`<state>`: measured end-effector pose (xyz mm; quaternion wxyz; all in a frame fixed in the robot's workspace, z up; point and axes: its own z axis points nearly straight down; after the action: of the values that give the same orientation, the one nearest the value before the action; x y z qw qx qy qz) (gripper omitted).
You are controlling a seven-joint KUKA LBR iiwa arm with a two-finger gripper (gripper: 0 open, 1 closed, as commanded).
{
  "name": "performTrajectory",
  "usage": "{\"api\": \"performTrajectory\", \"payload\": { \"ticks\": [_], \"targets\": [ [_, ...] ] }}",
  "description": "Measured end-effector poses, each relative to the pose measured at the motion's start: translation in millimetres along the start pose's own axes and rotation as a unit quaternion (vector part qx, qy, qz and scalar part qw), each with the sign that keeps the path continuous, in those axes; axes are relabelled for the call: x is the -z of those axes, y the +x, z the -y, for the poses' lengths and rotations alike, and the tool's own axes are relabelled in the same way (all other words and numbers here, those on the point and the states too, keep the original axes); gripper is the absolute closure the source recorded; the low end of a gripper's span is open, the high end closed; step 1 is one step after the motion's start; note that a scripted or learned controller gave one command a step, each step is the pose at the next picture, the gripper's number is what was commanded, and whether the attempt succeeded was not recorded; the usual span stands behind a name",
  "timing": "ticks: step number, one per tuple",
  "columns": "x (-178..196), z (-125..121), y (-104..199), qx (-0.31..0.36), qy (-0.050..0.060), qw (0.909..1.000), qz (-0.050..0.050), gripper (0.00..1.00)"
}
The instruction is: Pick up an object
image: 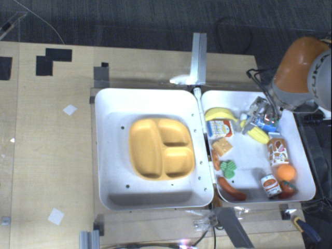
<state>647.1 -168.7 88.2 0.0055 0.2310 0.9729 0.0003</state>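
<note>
Tool (252,119) near right bin's (306,154) back rim

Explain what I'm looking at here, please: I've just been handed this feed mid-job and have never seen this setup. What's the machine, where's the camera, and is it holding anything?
The one camera sits above the bench and looks down at a slant. The grey and orange shape at the right is a robot arm reaching in; its gripper, the two-finger hand at its end, is low over the right bin.

Two shallow white bins sit side by side. The left bin holds a yellow divided tray. The right bin holds toy groceries: a banana, a small carton, a cracker-like piece, a green piece, a red sausage, a bottle, an orange, a small can and a yellow corn-like piece.

The gripper is just above that yellow piece, but I cannot tell whether it grips anything.
</note>
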Motion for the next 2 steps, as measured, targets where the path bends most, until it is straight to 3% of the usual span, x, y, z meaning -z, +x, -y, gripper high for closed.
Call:
{"api": "performTrajectory", "payload": {
  "ticks": [1,2],
  "targets": [
    [15,-18,-11,0.120,-0.001,0.9928,0.001,1.00],
    [102,-130,78,-0.007,-0.004,1.0000,0.001,1.00]
  ]
}}
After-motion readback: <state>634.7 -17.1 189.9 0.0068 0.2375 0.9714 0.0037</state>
